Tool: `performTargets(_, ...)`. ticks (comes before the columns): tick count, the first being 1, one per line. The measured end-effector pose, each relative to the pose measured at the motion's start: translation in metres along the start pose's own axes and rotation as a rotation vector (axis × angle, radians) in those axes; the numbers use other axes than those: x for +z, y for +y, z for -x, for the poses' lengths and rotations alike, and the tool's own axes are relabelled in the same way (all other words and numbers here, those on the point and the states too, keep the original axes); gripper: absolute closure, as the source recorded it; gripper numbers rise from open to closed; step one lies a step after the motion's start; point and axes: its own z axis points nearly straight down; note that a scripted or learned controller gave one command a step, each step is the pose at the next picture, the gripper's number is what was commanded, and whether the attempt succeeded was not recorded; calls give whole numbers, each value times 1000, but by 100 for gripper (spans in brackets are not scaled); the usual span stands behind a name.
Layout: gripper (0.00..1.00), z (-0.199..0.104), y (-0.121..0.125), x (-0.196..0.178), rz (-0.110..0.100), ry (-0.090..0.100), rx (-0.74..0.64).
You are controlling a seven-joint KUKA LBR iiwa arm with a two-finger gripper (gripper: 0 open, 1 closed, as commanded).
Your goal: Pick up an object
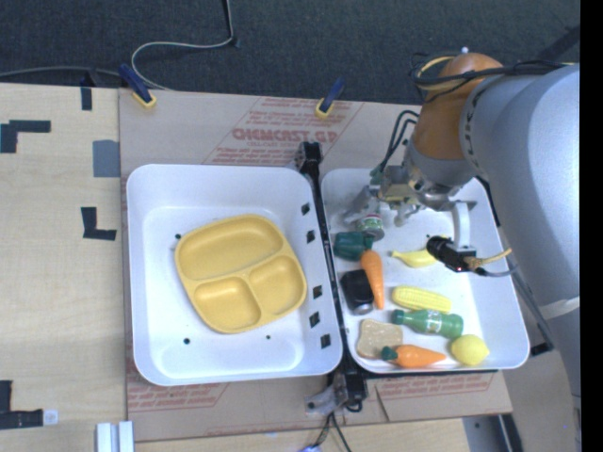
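over the right bin (504, 318), end effector (379, 211) hangs above toy food

on the tabletop (57, 252), two shallow white bins sit side by side. the left bin (151, 281) holds a single yellow divided plate (240, 271) with three compartments. the right bin is crowded. a dark green toy vegetable (353, 245) lies near its back left, with an orange carrot (374, 279) just in front of it and a black block (357, 290) against the carrot's left side. a small banana (412, 258) lies toward the middle. an ear of corn (421, 298) and a green bottle (429, 322) lie one in front of the other. a slice of bread (377, 335), a second, smaller carrot (415, 355) and a lemon (469, 349) line the front wall. the grey arm reaches in from the right, and its end effector hangs over the bin's back left quarter, just behind the dark green vegetable. whether it is open or closed, or has hold of anything, cannot be told from this angle.
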Motion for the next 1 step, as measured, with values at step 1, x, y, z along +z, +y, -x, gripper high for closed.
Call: performTargets(1, 0, 0, 8, 32, 3, -2, 0)
